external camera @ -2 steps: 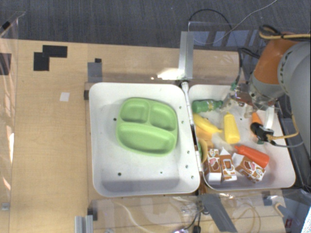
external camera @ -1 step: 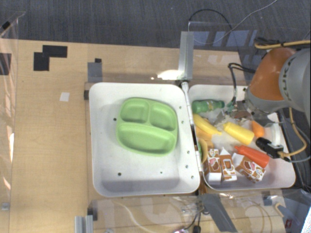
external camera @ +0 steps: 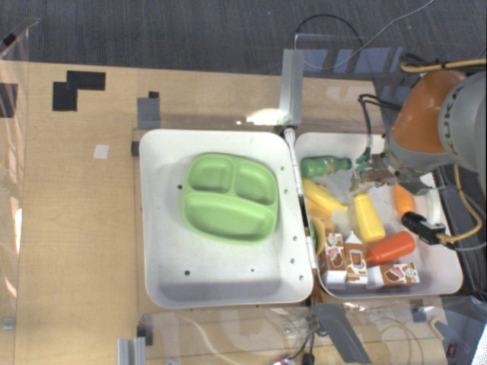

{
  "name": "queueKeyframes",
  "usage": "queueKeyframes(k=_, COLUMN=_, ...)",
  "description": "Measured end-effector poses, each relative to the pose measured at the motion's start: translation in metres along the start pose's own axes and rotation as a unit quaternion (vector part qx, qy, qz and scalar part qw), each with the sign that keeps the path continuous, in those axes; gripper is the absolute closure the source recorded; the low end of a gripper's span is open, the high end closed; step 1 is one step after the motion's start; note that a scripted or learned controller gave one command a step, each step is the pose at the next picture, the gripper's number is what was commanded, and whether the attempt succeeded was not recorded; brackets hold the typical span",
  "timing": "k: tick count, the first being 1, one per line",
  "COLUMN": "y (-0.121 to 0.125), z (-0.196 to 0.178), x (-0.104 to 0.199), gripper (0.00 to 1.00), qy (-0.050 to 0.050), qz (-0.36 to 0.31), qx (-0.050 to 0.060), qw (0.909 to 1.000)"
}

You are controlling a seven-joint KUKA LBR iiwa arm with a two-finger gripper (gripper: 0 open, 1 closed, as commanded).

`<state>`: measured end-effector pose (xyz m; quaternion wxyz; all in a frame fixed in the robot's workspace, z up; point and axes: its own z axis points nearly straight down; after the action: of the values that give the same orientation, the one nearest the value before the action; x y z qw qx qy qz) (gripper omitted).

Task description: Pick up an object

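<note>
My arm reaches into the right bin (external camera: 449, 276).
I can't tell if the gripper (external camera: 370, 175) holds anything; wooden bench (external camera: 68, 226), grey carpet (external camera: 190, 14) behind.

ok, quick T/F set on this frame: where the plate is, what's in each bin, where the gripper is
1. The green divided plate lies in the left bin. True.
2. The green bottle lies in the left bin. False: it lies at the far end of the right bin.
3. The gripper is over the left bin. False: it is over the right bin, just above the yellow bottle.
4. Small brown-and-white cartons sit at the near end of the right bin. True.
5. The orange bottle rests on the plate. False: it lies in the right bin.
</note>
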<state>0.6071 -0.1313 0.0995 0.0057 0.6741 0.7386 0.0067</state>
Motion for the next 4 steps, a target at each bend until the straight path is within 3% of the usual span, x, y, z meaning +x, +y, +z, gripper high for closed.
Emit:
queueKeyframes(k=1, y=0.045, z=-0.084, x=0.117, gripper=1.0, qy=0.0, qz=0.058, qx=0.007, qw=0.9983)
queueKeyframes(k=2, y=0.045, z=-0.084, x=0.117, gripper=0.0, qy=-0.001, qz=0.058, qx=0.007, qw=0.9983)
queueKeyframes(k=3, y=0.029, z=-0.147, x=0.155, gripper=0.0, qy=0.0, qz=-0.127, qx=0.006, qw=0.9919)
queueKeyframes(k=4, y=0.016, z=-0.083, x=0.109, gripper=0.0, qy=0.001, qz=-0.148, qx=0.008, qw=0.989)
